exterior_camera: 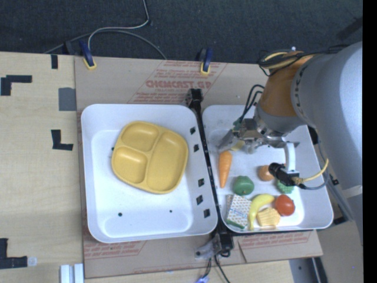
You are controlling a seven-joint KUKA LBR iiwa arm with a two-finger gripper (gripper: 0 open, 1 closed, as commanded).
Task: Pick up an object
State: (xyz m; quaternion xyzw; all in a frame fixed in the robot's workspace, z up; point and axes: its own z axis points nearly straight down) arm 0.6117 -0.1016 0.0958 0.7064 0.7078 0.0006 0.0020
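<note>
Looming largest at the right of the camera view, my grey arm (339, 99) is reaching in over the right bin (315, 220), its orange band (277, 96) showing just above the wrist. My hand (244, 139) is hanging low over the upper part of that bin, close to the divider between the two bins. Whether it is clenched or released, I cannot tell; nothing is showing as grasped.

Just below the hand, a carrot (224, 168) is lying in the right bin beside the divider, pointed end toward the front. Near it, a green round item (242, 186) is sitting to the carrot's right. A small orange piece (264, 173) is resting further right, beside a dark fitting on a yellow cable (312, 180). Along the front wall of the bin, a patterned packet (237, 210), a banana (259, 205), a yellow block (268, 217) and a red tomato (285, 205) are crowding together, touching or nearly so.

Across the divider, the left bin (100, 217) is carrying a yellow divided plate (150, 157), lying flat in its upper half.

Both bins are sitting on a cardboard sheet (171, 81) spread over the desk (29, 175).
</note>
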